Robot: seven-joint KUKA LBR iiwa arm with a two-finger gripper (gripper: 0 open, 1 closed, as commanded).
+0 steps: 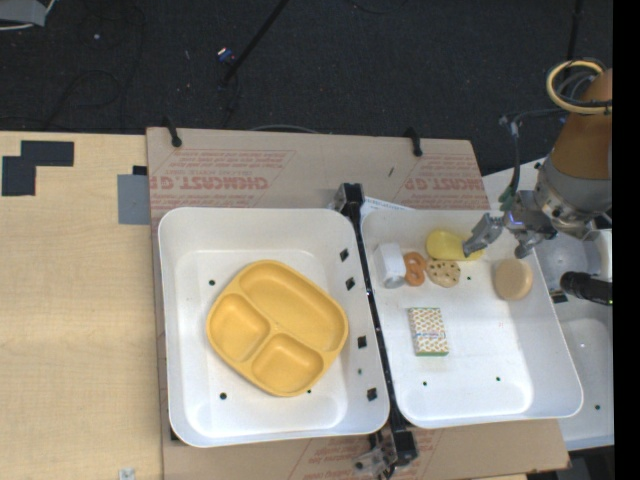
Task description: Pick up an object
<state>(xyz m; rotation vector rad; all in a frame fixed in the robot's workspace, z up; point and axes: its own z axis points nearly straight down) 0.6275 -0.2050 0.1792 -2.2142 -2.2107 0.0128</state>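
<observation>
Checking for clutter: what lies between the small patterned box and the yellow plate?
The bins' black divider, between the box and the plate.

A cardboard sheet (300,173) printed with red lettering covered the bench (70,308), whose pale wood surface showed bare to the left. Two shallow white bins sat side by side on the cardboard, touching along a black clamp strip (365,308). The left bin (190,268) and the right bin (540,388) both overhung the sheet's front edge slightly. Grey and black patches (40,163) marked the wood near its far edge, beside the cardboard.
</observation>
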